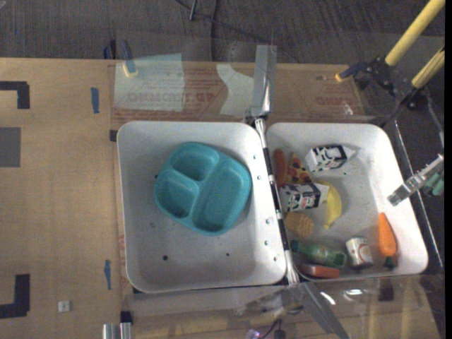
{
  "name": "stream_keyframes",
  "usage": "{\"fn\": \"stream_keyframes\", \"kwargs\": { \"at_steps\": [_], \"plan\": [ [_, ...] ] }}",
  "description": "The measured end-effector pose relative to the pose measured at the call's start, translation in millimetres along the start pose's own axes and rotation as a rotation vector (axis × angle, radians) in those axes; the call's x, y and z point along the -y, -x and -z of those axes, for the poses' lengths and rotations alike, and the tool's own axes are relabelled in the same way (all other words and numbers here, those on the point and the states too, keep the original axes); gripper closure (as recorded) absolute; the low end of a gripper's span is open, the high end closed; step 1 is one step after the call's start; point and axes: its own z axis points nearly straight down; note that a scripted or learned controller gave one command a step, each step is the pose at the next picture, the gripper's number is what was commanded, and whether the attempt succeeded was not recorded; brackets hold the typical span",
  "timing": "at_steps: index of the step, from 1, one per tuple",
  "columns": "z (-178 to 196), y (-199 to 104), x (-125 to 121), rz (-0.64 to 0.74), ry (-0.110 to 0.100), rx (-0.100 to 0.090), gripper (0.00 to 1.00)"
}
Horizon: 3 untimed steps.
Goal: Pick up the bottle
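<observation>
The bottle [319,252] is green and lies on its side near the front edge of the right bin [367,143], towards that bin's left corner. A small can [359,251] stands just to its right and a red-orange piece [321,270] lies just in front of it. My gripper [408,188] reaches in over the right rim of the right bin, about mid-depth. It is well to the right of the bottle and apart from it, with a carrot [385,236] between them. Nothing shows in the gripper.
The right bin also holds two cow-patterned cartons [328,157] [299,197], a banana [332,207], a waffle-like round [300,224] and a hot dog [281,165]. A teal divided plate [203,187] lies in the left bin [138,210]. Yellow poles [417,23] stand at the back right.
</observation>
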Motion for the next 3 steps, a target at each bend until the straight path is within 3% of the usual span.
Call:
{"fn": "stream_keyframes", "kwargs": {
  "at_steps": [1,2,3],
  "plan": [
    [-18,-9,-4,-0.01,0.0,0.0,1.0],
    [-78,36,-8,-0.025,-0.001,0.0,1.0],
    [23,59,-40,0.007,0.003,0.005,1.0]
  ]
}}
